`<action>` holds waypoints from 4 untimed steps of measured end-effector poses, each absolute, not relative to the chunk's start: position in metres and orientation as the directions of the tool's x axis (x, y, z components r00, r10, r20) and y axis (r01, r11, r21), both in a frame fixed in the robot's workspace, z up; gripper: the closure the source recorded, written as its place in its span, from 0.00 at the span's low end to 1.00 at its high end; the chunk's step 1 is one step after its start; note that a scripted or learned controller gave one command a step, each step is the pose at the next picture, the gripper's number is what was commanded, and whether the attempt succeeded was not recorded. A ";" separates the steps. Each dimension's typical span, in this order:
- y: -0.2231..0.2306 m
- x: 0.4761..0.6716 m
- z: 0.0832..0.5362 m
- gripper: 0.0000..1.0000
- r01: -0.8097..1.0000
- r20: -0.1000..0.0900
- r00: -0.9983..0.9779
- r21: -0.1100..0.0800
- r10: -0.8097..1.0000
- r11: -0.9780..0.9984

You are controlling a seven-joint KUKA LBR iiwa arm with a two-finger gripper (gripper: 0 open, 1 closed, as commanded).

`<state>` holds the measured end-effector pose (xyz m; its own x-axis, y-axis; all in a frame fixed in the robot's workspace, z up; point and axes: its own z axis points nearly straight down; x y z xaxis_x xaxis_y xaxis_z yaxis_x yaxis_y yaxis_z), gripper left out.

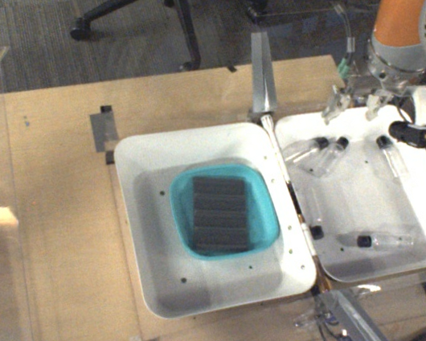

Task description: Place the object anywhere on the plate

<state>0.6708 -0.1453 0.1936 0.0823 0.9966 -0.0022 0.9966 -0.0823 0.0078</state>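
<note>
Left of centre, the dark block [221, 215] on the teal plate [263, 197] looks soft and light; gripper [360, 99] state unclear.

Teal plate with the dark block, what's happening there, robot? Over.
Gripper up at the right bin's far edge, grip unclear. Dark grey ribbed block lying flat on the teal square plate in the left bin. Nothing blocking.
</note>
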 end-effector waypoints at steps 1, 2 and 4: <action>-0.146 0.626 0.379 0.00 0.994 -0.002 0.104 0.014 0.995 -0.104; -0.176 0.578 0.438 0.00 0.981 -0.002 0.193 0.014 0.981 -0.193; -0.200 0.487 0.435 0.00 0.960 -0.001 0.281 0.006 0.960 -0.281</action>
<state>0.4865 -0.2000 0.4350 0.2806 0.9598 -0.0008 0.9598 -0.2806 0.0063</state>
